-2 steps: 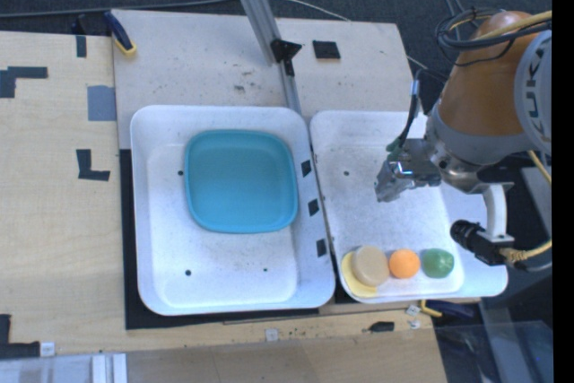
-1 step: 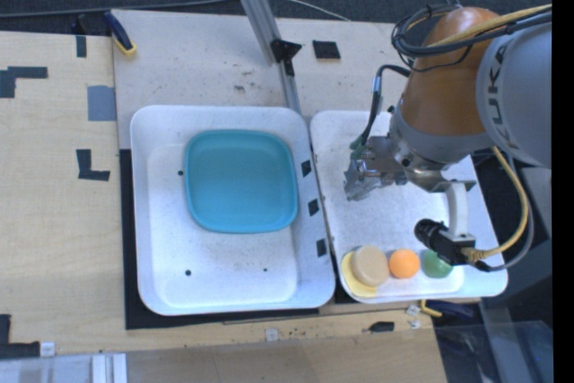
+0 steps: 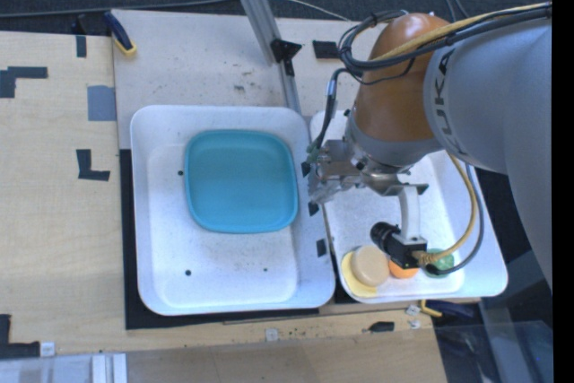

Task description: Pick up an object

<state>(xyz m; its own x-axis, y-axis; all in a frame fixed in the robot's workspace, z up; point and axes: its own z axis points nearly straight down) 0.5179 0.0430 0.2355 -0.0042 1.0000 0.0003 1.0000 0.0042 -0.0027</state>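
Arm is over the right bin, wrist mass hiding most of it. Gripper sits at the divider between bins; whether it's released or clamped on anything I cannot tell, the wrist covers it.

Candidates:
- teal plate in the left bin, just beside the gripper on the side away from the arm. Flat, roughly square, no real long axis, rim is the only grab point.
- small round tan object touching an orange one, near corner of the right bin, toward the camera from the gripper, partly under the cable loop.

My read: plate is closer but awkward for two fingers. Round pieces look easier, though the cable crowds them.
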